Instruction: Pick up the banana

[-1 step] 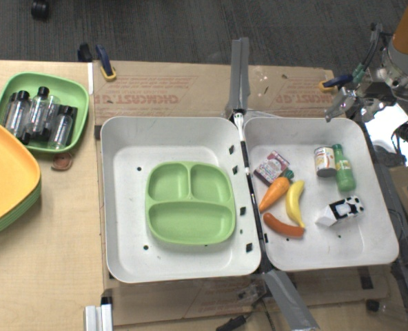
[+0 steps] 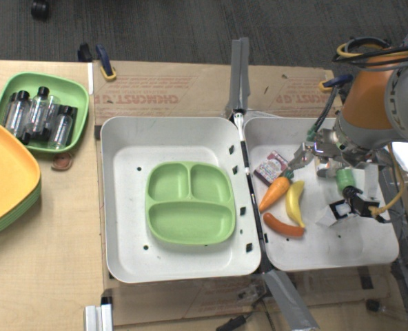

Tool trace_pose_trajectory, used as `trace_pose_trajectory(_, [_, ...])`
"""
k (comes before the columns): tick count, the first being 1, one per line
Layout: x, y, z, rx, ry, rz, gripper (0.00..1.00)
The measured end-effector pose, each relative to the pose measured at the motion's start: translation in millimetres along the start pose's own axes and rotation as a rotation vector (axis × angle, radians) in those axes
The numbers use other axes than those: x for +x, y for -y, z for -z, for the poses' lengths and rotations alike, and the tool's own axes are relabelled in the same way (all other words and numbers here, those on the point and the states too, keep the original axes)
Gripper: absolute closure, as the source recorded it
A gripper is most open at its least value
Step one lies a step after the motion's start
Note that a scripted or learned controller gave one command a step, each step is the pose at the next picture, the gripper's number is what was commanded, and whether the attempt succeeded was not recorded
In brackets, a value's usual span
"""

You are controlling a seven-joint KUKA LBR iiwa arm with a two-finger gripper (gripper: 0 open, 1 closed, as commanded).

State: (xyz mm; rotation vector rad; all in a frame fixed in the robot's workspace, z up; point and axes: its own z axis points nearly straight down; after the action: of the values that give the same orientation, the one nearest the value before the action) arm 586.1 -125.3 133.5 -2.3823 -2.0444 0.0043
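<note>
The yellow banana [image 2: 296, 203] lies in the right bin [image 2: 349, 247], left of its middle, pointing away from me. An orange carrot [image 2: 275, 192] touches its left side and a red-orange sausage-shaped piece [image 2: 284, 225] lies at its near end. My gripper [image 2: 314, 163] hangs over the bin just behind and to the right of the banana's far tip, near the carrot's green top. It is open with nothing between its fingers.
A purple packet [image 2: 271, 165] lies behind the carrot. A green divided plate [image 2: 190, 203] sits in the left bin [image 2: 121, 185]. On the left bench stand a green tray of bottles [image 2: 42, 112] and stacked orange plates [image 2: 7, 178]. Cables and a black part [image 2: 347, 205] hang below the wrist.
</note>
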Motion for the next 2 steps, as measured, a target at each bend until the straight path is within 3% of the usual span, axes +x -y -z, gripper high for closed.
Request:
trace_pose_trajectory(1, [-1.8,67.4,-43.4,0.001,-0.001,-0.020,0.00])
trace_pose_trajectory(2, [-2.9,67.4,-35.0,0.002,0.000,-0.024,1.00])
